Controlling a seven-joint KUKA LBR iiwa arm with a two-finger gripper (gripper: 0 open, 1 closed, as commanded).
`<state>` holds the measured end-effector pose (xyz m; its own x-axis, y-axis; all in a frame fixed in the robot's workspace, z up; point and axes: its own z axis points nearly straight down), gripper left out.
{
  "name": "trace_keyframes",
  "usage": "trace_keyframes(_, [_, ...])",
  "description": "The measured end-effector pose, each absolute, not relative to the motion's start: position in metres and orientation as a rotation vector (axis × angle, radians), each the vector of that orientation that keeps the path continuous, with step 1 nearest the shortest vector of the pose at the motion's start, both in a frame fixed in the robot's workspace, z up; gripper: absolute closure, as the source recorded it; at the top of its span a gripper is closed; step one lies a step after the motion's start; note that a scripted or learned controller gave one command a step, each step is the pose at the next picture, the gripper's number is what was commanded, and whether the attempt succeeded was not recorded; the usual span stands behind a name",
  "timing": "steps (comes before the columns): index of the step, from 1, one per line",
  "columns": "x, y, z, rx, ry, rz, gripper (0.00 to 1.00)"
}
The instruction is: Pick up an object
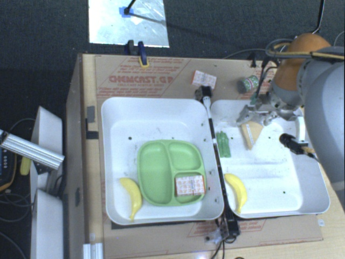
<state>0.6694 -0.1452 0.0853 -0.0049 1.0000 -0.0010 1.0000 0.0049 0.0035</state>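
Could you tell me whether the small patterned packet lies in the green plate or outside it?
In: the packet lies in the lower-right compartment of the green plate, within its rim.

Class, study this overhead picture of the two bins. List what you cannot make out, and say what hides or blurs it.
- Tan wedge, camera view: its upper end lies under the pincer.
- Packet on the green plate: print too small to read.
- Right bin: its far right corner is covered by the arm.
- Green strip in that bin: too blurred to identify.
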Motion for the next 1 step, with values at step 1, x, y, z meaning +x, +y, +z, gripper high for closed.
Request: trace_keyframes(1, [0.6706, -0.1453, 0.0969, 2.204, 2.229, 0.004, 1.0])
